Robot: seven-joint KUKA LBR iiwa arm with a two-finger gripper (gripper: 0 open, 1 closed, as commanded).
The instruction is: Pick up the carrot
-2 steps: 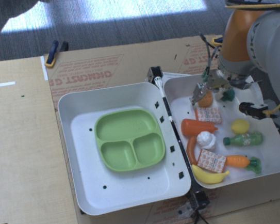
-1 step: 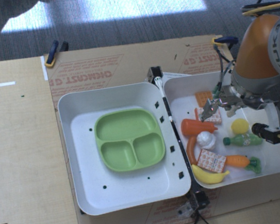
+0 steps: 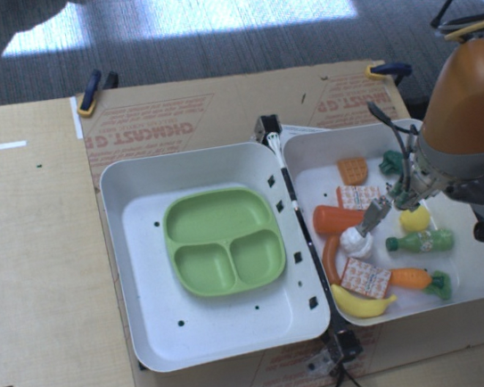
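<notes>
Your arm (image 3: 469,113) reaches in from the right, its gripper (image 3: 373,215) low over the right bin (image 3: 471,276); you cannot tell its state. One carrot (image 3: 415,279) lies near that bin's front edge, beside one banana (image 3: 363,302). One green divided plate (image 3: 225,240) sits in the left bin (image 3: 146,274). The cardboard's (image 3: 151,129) printing is unreadable.

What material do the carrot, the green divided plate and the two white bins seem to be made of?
The carrot looks like moulded toy plastic: even orange body, smooth, with a solid green top. The green divided plate seems matte plastic, one flat colour with soft rounded ridges. The left bin and right bin appear to be thin, smooth white plastic with rounded corners, though painted metal cannot be excluded.
</notes>
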